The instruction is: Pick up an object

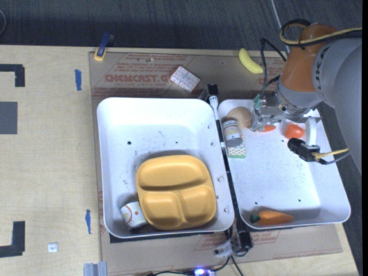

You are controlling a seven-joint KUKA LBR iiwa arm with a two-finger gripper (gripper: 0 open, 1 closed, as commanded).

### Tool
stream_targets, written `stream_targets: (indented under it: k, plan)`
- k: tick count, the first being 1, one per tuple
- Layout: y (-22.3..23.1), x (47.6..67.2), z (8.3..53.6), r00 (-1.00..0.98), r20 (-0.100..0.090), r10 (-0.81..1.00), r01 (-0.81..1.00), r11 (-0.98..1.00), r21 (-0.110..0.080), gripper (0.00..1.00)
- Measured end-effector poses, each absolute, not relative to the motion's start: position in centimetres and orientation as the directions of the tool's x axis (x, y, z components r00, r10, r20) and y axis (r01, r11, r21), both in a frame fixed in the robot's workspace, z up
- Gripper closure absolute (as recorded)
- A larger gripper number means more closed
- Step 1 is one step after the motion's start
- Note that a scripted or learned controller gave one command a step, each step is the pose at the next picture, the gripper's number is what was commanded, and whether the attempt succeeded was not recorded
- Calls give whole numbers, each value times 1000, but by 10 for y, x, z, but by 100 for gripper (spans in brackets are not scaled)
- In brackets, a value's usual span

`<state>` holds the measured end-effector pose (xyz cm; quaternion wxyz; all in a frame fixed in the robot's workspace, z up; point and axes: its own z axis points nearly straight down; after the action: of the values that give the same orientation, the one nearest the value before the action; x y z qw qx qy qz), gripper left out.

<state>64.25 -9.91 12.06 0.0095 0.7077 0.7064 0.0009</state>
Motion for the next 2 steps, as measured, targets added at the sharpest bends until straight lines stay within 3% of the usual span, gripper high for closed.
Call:
stream_targets:
  k: [1, 2]
  plan:
    - [-99, 642, 121, 2, -13, 1000, 1000, -2, 14, 0]
    - [-99, 643, 131, 1, -14, 1000, 1000, -1, 18, 100]
